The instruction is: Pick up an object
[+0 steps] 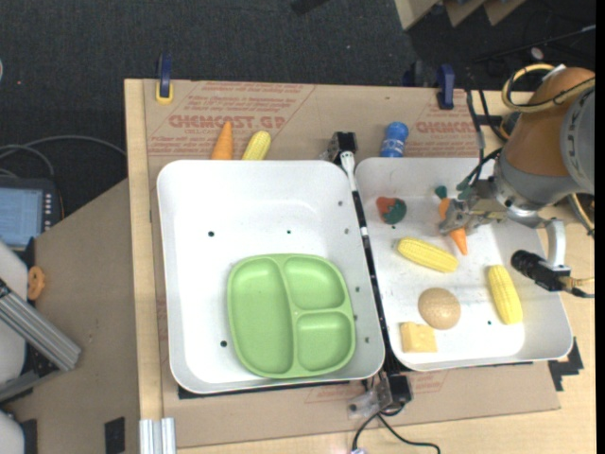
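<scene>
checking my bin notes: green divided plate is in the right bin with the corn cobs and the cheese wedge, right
Not quite. The camera view shows the green divided plate in the left bin, alone. The corn cobs and the cheese wedge are in the right bin.

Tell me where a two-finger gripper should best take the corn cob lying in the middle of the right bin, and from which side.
Probably across the middle of the corn cob, coming straight down from above. It lies flat and slanted on the right bin floor, long and narrow, so fingers closing across its short width should fit. Bare floor shows along both long sides; the carrot sits just off its upper right end.
</scene>
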### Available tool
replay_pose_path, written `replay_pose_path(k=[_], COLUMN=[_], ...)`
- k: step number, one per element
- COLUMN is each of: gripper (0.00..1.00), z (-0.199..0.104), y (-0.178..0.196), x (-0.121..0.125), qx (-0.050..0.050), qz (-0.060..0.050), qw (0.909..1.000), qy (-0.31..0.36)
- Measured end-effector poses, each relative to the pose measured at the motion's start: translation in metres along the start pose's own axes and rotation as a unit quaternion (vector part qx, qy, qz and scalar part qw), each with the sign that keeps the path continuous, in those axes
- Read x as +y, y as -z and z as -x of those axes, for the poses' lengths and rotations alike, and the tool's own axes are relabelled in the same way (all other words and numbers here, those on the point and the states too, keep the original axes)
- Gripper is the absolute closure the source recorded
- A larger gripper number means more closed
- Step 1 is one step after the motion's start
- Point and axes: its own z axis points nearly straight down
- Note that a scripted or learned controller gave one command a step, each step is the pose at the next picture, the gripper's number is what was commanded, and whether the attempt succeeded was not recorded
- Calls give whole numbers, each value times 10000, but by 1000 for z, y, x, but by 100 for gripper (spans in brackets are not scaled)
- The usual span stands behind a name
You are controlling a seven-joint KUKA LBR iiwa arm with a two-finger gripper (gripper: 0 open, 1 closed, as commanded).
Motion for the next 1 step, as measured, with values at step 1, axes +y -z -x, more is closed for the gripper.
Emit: replay_pose_path(k=[1], gripper=[100], z=[-99], y=[96], x=[22], qx=[20], qz=[47], qw=[10000], qy=[49])
